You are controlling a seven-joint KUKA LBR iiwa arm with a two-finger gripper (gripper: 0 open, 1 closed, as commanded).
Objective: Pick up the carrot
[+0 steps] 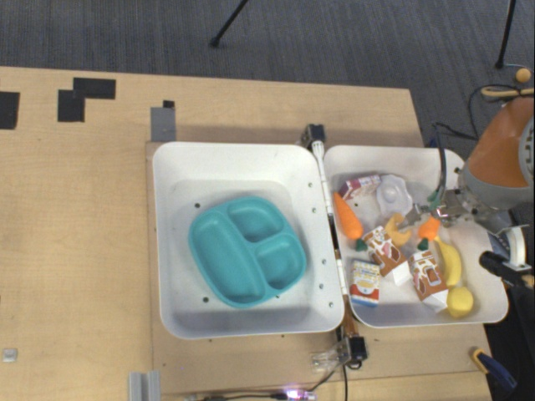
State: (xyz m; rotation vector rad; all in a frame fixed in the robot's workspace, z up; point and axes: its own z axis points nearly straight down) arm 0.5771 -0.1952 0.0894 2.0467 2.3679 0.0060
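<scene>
Carrot, the long orange tapered toy one (347, 215), lies in the right-hand shallow white bin (485, 314), close along the wall that bin shares with its neighbour. Its narrow tip points up the view and its greenish end points down. From the hand (430, 214) it sits well off toward the view's left, with other things lying between the two; nothing grips it.

The hand hangs over the right bin's middle, at the end of the grey arm with the orange band (501, 150). Whether the hand is open or closed I cannot tell, as its metal parts blur together at this slant.

Just below the hand, perhaps touching it, is a smaller orange piece with a green end (429, 229); what it is cannot be made out for certain. A yellow banana (451, 261) lies just beyond that piece, lower right of the hand, and a yellow lemon (460, 301) is farther down the same way.

Small printed cartons (386, 249) lie below and to the view's left of the hand. A clear crumpled plastic item (391, 195) sits near it on the upper left.

Far to the view's left of the hand, the other white bin (171, 241) holds a teal divided plate (217, 253). Both bins rest on the light wooden tabletop (75, 249).
</scene>
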